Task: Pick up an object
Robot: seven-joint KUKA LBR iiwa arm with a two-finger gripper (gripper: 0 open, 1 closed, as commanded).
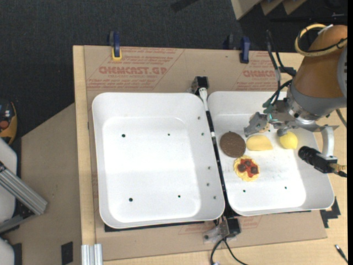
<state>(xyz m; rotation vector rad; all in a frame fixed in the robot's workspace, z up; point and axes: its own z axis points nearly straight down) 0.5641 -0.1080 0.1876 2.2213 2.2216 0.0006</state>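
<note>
The right bin [276,203] holds several small food-like items. A brown round disc [232,143] lies near its left wall. Beside the disc rests a pale yellow lump [259,143], and further right a yellow ball [288,141]. A small yellow piece with red and dark toppings [247,168] lies in front of them. My gripper [266,125] hangs low over the back of this bin, just behind the yellow lump and the ball. Nothing is visibly held in it.
The left bin [105,148] sits alongside, the two bins meeting at a ridge [212,142]. A black cylindrical part [313,157] of the arm juts over the right bin's right side. Blue clamps [115,39] hold the board's far edge.
</note>
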